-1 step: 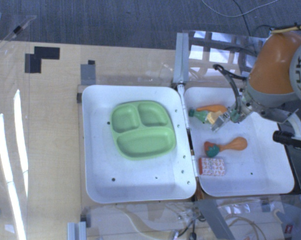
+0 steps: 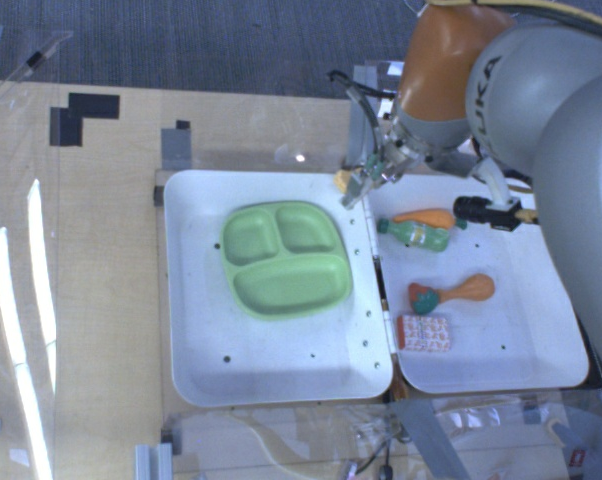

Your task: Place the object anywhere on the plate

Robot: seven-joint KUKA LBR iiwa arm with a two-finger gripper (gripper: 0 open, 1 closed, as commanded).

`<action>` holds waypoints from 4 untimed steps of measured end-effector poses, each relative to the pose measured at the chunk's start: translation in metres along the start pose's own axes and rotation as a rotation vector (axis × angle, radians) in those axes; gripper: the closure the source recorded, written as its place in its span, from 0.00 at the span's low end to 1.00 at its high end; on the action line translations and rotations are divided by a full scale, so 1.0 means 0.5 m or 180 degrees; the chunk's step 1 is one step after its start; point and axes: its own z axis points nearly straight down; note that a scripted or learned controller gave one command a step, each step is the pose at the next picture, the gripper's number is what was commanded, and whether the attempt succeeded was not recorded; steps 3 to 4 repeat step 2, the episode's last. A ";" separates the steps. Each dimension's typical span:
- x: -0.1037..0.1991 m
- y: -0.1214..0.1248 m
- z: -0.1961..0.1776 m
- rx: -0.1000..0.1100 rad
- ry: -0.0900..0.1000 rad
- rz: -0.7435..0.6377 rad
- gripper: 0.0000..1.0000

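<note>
On arm (image 2: 541, 98), "KUKA" lettering, gripper (image 2: 366, 180) above green plate (image 2: 286, 260).

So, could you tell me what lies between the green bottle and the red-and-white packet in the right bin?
In the camera view, the toy drumstick lies between the green bottle above it and the red-and-white packet below it.

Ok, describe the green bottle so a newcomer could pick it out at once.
Find the right-hand white bin, the one without the green plate. Near its far left corner lies a small green bottle on its side, just nearer than the orange carrot. Its green body sets it apart from its neighbours.
</note>
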 end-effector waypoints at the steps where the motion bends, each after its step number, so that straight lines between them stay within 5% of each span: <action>1: 0.119 -0.012 0.000 0.0005 0.0005 -0.0004 1.00; 2: 0.119 -0.012 0.000 0.0004 0.0004 -0.0005 0.00; 4: 0.119 -0.012 0.000 0.0004 0.0004 -0.0005 0.00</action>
